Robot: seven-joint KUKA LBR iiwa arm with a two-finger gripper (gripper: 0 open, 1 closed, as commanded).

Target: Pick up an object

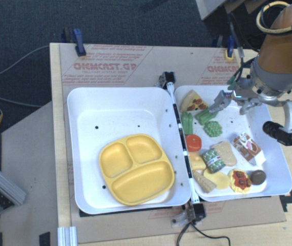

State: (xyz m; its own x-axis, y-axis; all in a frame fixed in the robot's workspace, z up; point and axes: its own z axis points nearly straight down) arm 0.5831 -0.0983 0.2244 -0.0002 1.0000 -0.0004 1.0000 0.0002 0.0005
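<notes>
The right bin (276, 160) holds several toy foods. A pizza slice (193, 101) lies at its back left, with a green pod (187, 122), a green leafy piece (205, 117) and a bumpy green bunch (212, 129) close by. Further forward are a red tomato (193, 142), a small can (214, 160), a bread slice (227, 152), a red-and-white packet (246, 145), a small round pizza (239, 180) and a brown ball (257, 177). My gripper (233, 105) hangs over the back of this bin, open, with nothing between its fingers. Its left finger (220, 103) is just above the leafy piece.
The left bin (84, 111) holds a yellow divided plate (136, 168). A black clip (167, 78) sits where the two bins meet at the back. A blue clamp (78, 41) grips the board's far left edge. A black part of the arm (276, 132) juts over the right bin's rim.
</notes>
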